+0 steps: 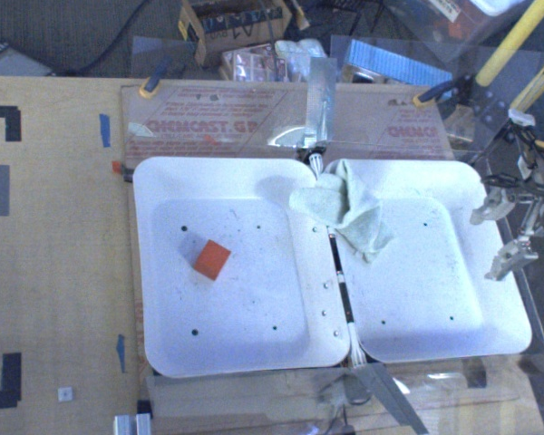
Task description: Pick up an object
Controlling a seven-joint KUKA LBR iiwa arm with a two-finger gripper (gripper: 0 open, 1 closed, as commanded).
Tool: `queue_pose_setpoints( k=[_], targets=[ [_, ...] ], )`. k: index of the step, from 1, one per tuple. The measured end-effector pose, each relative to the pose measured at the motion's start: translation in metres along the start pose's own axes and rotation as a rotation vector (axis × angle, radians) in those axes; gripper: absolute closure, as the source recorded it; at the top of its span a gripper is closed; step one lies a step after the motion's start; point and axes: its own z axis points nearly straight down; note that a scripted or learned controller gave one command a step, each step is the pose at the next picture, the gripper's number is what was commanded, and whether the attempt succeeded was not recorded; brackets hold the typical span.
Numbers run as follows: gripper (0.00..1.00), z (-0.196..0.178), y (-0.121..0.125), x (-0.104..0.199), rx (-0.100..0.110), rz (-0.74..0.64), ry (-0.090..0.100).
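Fingers [490, 211] parked at the right rim of the right bin [453, 329], spread apart and gripping nothing. Orange block [212, 260] well apart from them, lying left-of-centre on the floor of the left bin [163, 175], turned corner-on to the bin walls. Pale cloth [349, 211] draped over the divider at the far side, between fingers and block. Likely next: a long reach leftward across the right bin, then down, with wrist rotated to meet the block's flat faces.

Matt orange block [212, 260]; soft crumpled cloth [346, 211]; smooth white plastic bins [163, 188]
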Motion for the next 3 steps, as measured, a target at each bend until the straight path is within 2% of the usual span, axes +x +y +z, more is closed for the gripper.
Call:
queue_pose_setpoints(
  k=[1, 2, 3],
  targets=[
    [0.0, 0.078, -0.013, 0.025, -0.001, -0.366, 0.001],
    [0.0, 0.069, -0.039, -0.07, 0.001, -0.769, -0.006],
    [0.0, 0.063, -0.04, -0.04, -0.005, -1.438, 0.001]
  ],
)
